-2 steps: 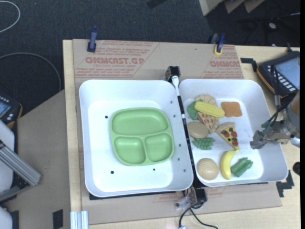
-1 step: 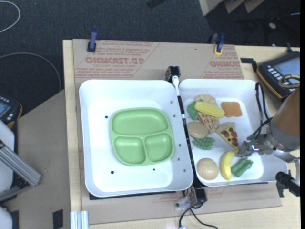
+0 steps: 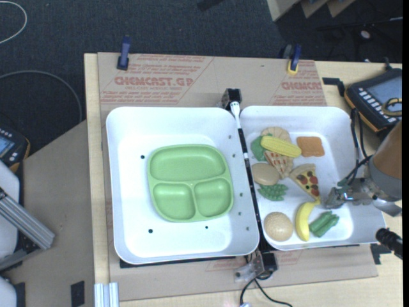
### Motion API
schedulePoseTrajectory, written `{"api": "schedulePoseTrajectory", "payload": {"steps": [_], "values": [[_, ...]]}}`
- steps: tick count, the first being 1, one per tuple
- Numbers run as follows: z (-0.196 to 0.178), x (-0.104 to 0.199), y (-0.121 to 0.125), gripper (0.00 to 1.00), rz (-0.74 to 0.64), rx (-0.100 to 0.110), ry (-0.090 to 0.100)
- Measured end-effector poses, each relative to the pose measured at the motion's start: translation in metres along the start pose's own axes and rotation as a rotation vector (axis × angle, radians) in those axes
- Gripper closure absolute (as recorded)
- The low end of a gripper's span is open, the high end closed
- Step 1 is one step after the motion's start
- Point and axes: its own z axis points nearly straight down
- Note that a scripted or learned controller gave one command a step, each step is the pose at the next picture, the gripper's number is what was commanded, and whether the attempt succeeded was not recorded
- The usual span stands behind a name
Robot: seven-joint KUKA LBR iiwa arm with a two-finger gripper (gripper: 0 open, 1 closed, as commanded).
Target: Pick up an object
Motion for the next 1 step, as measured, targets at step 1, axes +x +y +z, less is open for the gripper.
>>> {"api": "schedulePoseTrajectory", "payload": {"steps": [1], "values": [[0.0001,0.0012,0.0001,1.00,0.000,0.000,0.001]]}}
